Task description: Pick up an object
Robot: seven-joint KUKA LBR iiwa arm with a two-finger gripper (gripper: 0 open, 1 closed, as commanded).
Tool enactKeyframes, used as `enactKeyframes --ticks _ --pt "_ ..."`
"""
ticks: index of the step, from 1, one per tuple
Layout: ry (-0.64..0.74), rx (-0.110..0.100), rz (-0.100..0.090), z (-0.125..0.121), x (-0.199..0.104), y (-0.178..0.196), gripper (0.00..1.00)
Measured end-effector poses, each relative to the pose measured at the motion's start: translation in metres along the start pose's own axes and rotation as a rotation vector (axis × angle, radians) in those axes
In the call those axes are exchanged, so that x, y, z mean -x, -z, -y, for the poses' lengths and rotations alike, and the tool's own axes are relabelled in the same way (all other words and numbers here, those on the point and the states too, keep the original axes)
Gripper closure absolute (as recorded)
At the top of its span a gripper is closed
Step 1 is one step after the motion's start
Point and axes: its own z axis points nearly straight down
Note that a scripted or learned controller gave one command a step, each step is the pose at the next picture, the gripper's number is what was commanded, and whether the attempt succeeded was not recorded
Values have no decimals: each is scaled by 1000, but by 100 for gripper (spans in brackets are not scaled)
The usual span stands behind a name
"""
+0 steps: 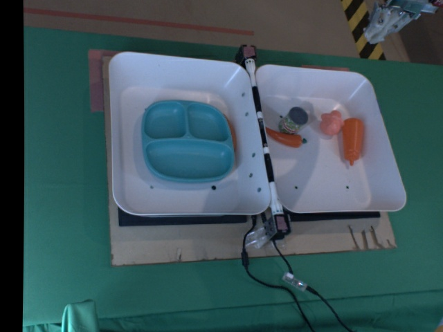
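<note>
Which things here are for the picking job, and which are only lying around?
For the job: gripper; orange bottle, pink toy, small can, chili pepper, all in the right bin.

Lying about: teal divided plate in the left bin, black cable.

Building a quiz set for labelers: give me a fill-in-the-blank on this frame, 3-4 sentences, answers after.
1. The teal divided plate lies in the ____ bin.
2. The orange bottle lies in the right bin, just right of the ____ toy.
3. The teal divided plate has ____ compartments.
4. The gripper hangs beyond the ____ bin's far corner, over no object.

Answers: left; pink; three; right
</note>
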Motion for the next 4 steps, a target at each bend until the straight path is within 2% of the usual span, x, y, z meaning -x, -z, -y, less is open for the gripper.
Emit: enactKeyframes --ticks 2,3,4 --pt "-1 1 1 0 0 -15 100" --pt "-1 0 -1 27 1 -12 100" --pt "0 3 2 0 0 -41 100"
